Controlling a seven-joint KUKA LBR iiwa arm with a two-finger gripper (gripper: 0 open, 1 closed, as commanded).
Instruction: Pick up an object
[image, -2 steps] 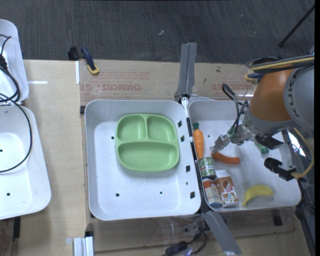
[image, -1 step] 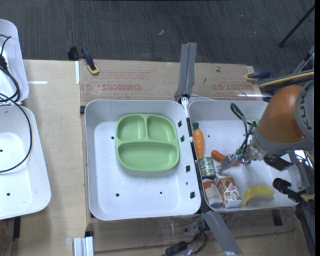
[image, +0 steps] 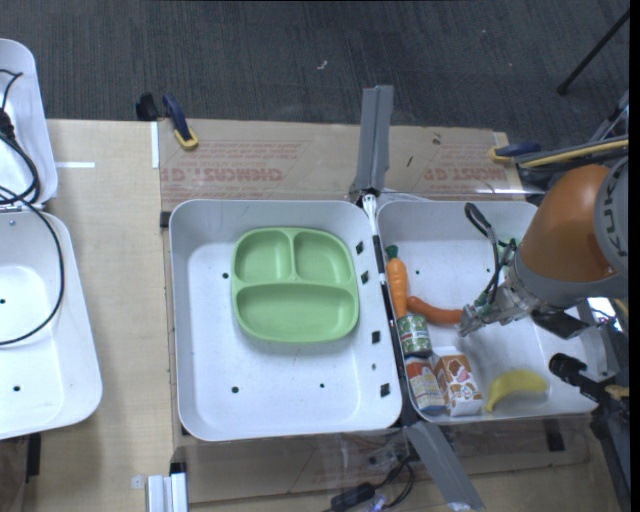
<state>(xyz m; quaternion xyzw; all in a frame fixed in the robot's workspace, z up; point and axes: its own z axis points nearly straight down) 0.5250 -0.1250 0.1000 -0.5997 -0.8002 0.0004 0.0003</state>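
- Camera view: the left bin (image: 200, 330) holds a green divided plate (image: 295, 284).
- In the right bin (image: 440, 225), along its left wall: a carrot (image: 397, 286), a small jar (image: 414, 335), two cartons (image: 445, 384).
- An orange sausage-like piece (image: 435, 311) lies mid-bin, its end touching the gripper (image: 480, 318).
- Whether the jaws are open or closed cannot be told.
- A banana (image: 516, 388) lies lower right.

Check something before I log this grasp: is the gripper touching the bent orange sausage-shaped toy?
Cannot tell. In the camera view the gripper overlaps the right end of the bent orange sausage-shaped toy, but the slanted angle shows neither contact nor gap.
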